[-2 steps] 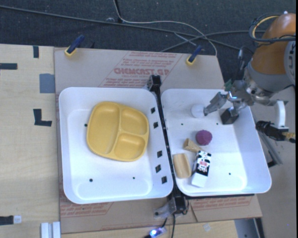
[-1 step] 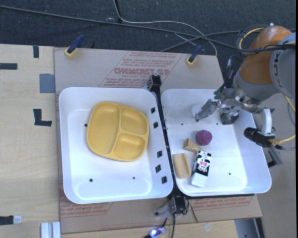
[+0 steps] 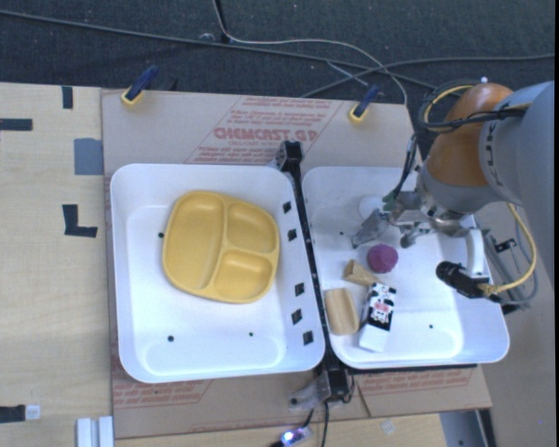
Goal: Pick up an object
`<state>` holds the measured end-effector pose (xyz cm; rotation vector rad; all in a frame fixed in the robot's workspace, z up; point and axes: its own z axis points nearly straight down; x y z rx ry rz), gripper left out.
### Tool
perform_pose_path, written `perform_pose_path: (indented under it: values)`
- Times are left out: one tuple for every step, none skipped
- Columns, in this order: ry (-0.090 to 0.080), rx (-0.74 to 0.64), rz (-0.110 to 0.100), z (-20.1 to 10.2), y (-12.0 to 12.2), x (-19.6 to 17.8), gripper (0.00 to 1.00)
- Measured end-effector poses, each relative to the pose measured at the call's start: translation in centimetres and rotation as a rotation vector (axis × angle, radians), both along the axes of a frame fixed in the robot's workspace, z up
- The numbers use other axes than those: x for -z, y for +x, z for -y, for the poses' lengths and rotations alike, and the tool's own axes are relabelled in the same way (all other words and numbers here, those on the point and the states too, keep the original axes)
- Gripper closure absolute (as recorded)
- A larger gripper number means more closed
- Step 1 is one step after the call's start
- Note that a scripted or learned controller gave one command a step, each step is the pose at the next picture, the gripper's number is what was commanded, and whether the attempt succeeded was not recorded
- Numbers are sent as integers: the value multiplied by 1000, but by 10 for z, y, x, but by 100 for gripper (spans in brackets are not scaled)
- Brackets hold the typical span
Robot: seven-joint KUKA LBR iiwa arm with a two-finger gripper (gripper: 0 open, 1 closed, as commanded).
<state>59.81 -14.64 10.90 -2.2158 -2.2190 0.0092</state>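
1. The purple ball (image 3: 383, 258) is seen in the right bin (image 3: 475, 343); being round, no long axis is shown.
2. The gripper (image 3: 388, 230) is spread open just above it, with nothing held.
3. "CHEMCAST GP" is printed on the cardboard (image 3: 252, 128).
4. A cow-patterned carton (image 3: 378, 316) is laid pointing up-down.

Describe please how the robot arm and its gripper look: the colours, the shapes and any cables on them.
The arm is a thick, rounded grey body with a glossy orange band above the wrist. Yellow and dark cables loop around the band and run down the arm's side. The gripper is small, of grey metal with thin fingers, and a black part juts out near it.
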Motion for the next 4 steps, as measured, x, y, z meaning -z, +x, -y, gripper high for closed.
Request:
perform_pose_path:
  values:
    - [0,-2,5,-1,2,-14,100]
    - [-1,0,13,5,5,-75,100]
    - [-1,-1,12,5,6,-121,100]
    - [0,-4,7,-40,3,-115,100]
